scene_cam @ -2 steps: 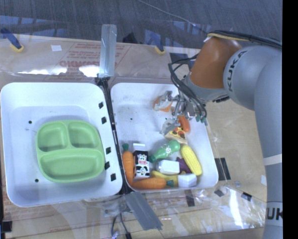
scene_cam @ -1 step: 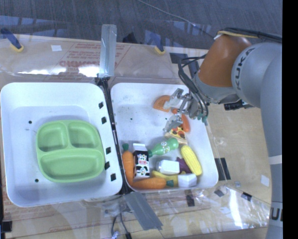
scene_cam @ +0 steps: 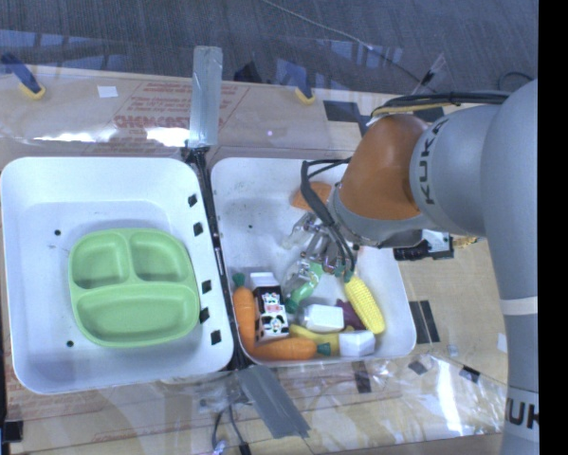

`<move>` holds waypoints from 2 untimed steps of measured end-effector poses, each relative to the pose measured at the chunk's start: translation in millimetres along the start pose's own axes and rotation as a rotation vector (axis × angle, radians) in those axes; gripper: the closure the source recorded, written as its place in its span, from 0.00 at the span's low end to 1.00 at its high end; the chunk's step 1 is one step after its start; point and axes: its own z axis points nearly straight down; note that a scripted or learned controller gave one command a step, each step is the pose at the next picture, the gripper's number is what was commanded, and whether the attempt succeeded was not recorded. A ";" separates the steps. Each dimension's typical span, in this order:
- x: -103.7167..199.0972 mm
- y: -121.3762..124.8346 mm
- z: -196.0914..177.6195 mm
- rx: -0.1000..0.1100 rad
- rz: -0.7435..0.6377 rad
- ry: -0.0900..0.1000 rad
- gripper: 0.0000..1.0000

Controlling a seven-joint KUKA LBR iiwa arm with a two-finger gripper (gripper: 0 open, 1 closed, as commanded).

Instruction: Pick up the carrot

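An orange carrot point(scene_cam: 245, 317) lies along the left wall of the right bin point(scene_cam: 255, 192), near its front corner. A second orange carrot-like piece point(scene_cam: 285, 350) rests along the front wall. My gripper point(scene_cam: 314, 246) hangs low in the middle of the right bin, just above and to the right of the pile of toy food. Nothing shows between its fingers, and it is apart from both orange pieces.
A yellow corn cob point(scene_cam: 364, 303), a black-and-white milk carton point(scene_cam: 270, 313), a green item point(scene_cam: 300, 287) and white blocks point(scene_cam: 323, 318) crowd the right bin's front. An orange item point(scene_cam: 311, 195) lies at its back. A green divided plate point(scene_cam: 132, 286) sits in the left bin point(scene_cam: 27, 197).
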 end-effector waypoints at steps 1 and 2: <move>-62.8 -9.2 -2.1 -0.001 0.183 -0.003 0.00; -83.6 -36.2 -129.9 -0.002 0.869 -0.005 0.00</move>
